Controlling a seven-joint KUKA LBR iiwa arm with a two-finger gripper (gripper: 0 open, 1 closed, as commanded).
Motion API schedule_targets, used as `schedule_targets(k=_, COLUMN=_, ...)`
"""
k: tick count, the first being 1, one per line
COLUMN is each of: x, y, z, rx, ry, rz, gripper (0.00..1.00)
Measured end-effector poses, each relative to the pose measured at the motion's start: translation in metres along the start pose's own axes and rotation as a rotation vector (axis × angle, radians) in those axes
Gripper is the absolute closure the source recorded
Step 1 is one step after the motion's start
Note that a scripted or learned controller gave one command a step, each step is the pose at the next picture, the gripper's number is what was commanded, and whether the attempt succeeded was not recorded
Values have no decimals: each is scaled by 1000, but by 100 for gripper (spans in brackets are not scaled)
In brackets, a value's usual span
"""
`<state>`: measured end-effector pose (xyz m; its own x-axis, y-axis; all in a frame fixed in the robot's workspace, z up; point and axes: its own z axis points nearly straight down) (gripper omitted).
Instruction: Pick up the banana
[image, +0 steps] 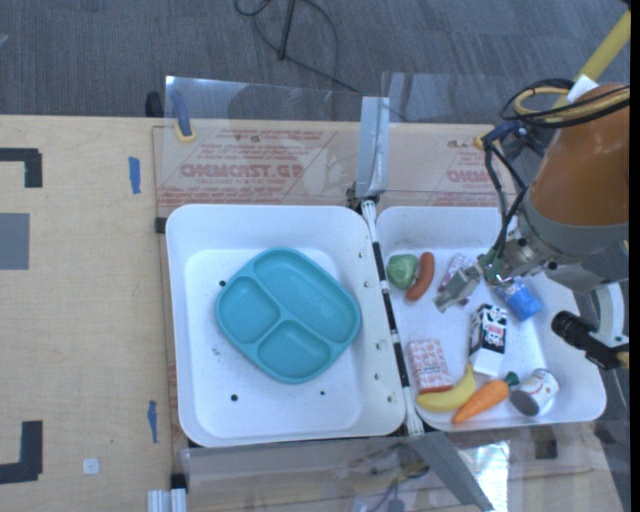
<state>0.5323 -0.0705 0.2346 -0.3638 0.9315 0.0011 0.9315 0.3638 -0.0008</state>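
Filling the upper right of the view, the grey and orange arm (585, 170) is cut off by the frame's edge, so its upper links cannot be seen. Below it lie two white bins side by side. The left bin (200, 240) holds a blue divided plate (287, 313) with three compartments, tilted diagonally. The right bin (585, 400) is partly hidden under the arm, so its far right corner is hard to make out. At the arm's lower end the gripper (458, 285) hangs over the middle of the right bin, its metal fingers slightly apart and nothing visibly between them; whether the tips touch the bin floor cannot be told. The banana (449, 394) lies near the front wall of the right bin, well apart from the gripper, with an orange carrot (482, 399) touching its right side and a pink patterned packet (429, 362) just above it. A small black-and-white carton (490, 332) stands between gripper and carrot. A green round vegetable (402, 270) and a red sausage (422, 276) sit near the bin's left wall.
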Motion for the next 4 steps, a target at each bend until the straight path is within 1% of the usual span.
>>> schedule_targets(k=1, x=3, y=-56, z=50, rx=0, ry=1, rz=-195, gripper=0)
schedule_targets(k=2, x=-26, y=-55, z=121, rx=-31, ry=-24, rz=-364, gripper=0)
schedule_targets(k=3, x=-9, y=-59, z=145, rx=-5, ry=-3, rz=18, gripper=0)
schedule_targets(k=4, x=-11, y=-56, z=131, rx=-19, ry=-8, rz=23, gripper=100)
